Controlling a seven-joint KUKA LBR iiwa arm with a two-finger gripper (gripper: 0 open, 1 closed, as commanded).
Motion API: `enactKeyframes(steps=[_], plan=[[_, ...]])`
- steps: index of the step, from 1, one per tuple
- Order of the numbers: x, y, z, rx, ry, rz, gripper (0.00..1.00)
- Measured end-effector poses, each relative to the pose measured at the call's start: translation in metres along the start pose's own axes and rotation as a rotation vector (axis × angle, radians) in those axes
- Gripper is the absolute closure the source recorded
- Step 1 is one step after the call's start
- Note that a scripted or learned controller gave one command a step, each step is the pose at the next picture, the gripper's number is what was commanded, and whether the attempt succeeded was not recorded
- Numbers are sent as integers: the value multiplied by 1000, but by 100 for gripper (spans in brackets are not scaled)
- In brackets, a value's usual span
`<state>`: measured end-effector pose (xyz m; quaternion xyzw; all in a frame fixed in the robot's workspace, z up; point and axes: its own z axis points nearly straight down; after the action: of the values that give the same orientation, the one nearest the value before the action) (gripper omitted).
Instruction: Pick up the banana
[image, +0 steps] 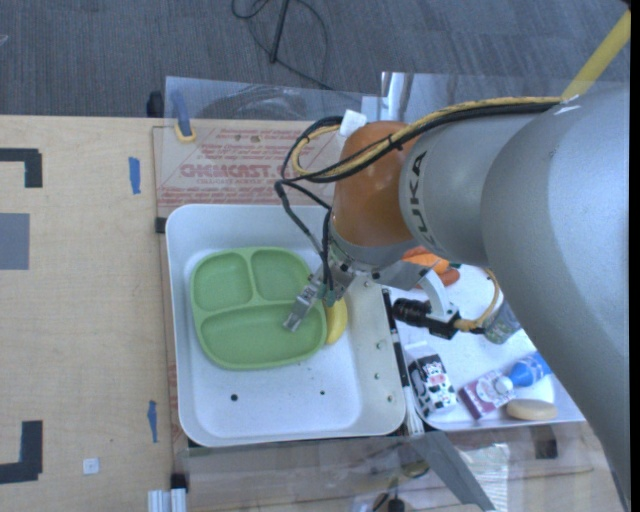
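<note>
Bulky grey arm (560, 200); orange band (375, 185) above wrist; black and yellow cables (440, 115) looped along it; small metal gripper (305, 305); dark lettering on grey casing.

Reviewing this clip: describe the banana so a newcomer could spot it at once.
Start at the left white bin, which holds a green divided plate. The banana lies just off the plate's right edge, beneath the gripper. It is the one yellow thing in that bin, partly hidden.

A green divided plate (250, 310) lay under the claw; clutter including a bottle (520, 375) sat right of it.
</note>
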<state>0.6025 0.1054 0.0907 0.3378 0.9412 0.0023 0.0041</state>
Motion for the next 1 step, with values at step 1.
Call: enactKeyframes(steps=[1], plan=[[-42, 26, 2, 15, 19, 11, 0]])
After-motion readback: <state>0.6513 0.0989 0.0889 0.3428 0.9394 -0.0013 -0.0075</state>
